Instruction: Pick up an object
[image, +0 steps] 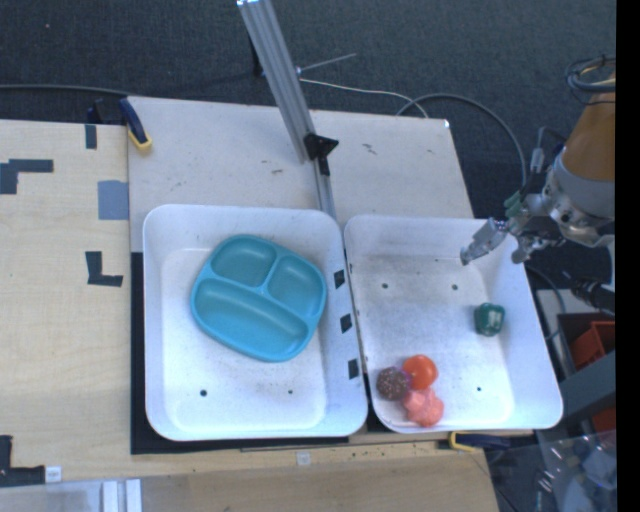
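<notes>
Pink toy (425, 408) sits in the right bin (530, 330), touching a tomato (421, 371). Beyond them, past a green cup (489, 318), the hand (490, 240) hovers; its opening cannot be judged

divided plate (260, 297) in left bin (160, 330) | three toys (clustered) (410, 388) front of right bin (520, 400)

Even overhead light, faint shadows, soft focus, mild graininess

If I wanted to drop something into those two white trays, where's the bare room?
Right bin: bare floor across its upper-left and middle, between the dividing rim and the green object. Crowded at its near edge, where three reddish pieces cluster. Left bin: the blue plate fills the centre, leaving a bare strip along the near edge.
</notes>
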